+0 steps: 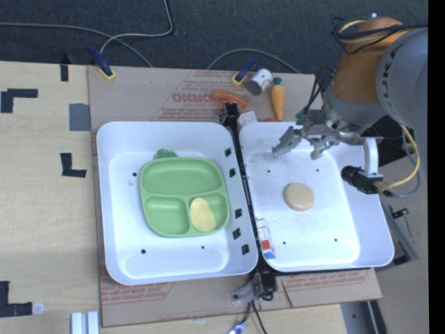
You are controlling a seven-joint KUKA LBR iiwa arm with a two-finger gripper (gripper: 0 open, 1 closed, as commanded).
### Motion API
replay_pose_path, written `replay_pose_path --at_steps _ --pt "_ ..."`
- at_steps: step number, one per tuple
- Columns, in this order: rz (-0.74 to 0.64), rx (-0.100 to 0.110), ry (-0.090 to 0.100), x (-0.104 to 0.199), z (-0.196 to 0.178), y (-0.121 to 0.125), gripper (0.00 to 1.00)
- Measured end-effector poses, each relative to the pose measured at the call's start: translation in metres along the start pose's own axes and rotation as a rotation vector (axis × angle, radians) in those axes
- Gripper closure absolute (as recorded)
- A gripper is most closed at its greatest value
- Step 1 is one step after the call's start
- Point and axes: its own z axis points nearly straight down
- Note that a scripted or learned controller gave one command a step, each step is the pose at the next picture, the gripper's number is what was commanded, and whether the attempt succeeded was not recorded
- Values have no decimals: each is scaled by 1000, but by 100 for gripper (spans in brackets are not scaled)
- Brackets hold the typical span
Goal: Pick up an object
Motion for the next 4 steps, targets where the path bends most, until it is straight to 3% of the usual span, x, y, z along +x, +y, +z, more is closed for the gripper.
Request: replay_pose_path --at_steps 1,2,3,4 --pt "2 -12 -4 -31 114 -33 0" --pt "2 -18 -5 -31 102 -31 100" --pt "1 -18 -5 -31 102 -31 0" --pt "1 -17 -6 -65 114 -70 0"
